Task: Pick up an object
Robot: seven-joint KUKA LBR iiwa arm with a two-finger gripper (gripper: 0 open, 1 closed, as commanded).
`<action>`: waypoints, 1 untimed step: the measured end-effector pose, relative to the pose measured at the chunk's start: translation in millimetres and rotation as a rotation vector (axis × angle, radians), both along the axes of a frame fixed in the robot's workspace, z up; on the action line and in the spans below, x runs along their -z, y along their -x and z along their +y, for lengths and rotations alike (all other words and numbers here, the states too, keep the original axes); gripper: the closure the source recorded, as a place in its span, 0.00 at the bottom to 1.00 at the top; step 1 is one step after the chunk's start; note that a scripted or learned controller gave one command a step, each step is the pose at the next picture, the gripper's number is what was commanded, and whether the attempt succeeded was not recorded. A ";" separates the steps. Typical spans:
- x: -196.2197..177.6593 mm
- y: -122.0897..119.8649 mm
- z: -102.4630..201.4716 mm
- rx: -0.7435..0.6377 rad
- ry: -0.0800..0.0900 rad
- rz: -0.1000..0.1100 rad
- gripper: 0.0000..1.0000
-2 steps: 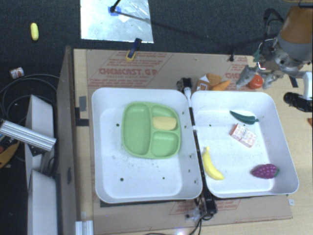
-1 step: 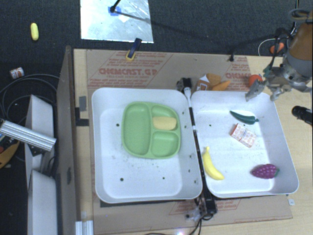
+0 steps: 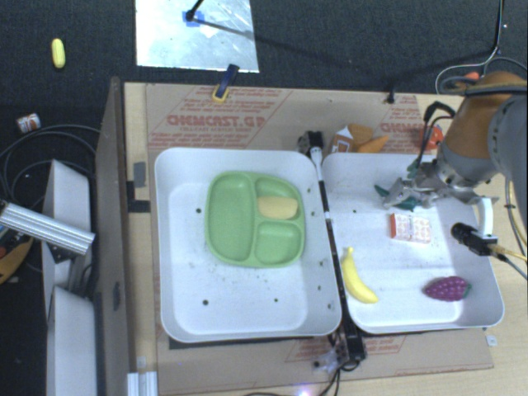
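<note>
My gripper [image 3: 410, 193] hangs low over the back of the right bin [image 3: 495, 308], with the arm coming in from the right. A small dark teal object [image 3: 384, 190] lies right at the gripper's left side, partly hidden by it. Just in front of the gripper rests a red and white packet [image 3: 411, 227]. A yellow banana [image 3: 357, 277] lies near the bin's front left. A purple bunch of grapes [image 3: 446, 288] sits at the front right.
The left bin [image 3: 186, 304] bears a green divided plate [image 3: 239, 221] with a pale yellow item [image 3: 278, 208] in its back right compartment. An orange object [image 3: 363, 142] lies on the cardboard behind the bins. A black divider [image 3: 323, 213] runs between the bins.
</note>
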State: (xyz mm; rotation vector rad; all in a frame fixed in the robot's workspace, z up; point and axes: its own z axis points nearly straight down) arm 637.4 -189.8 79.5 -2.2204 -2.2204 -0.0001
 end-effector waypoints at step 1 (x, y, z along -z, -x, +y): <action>-6.2 -26.2 39.5 -0.008 0.001 -0.007 0.00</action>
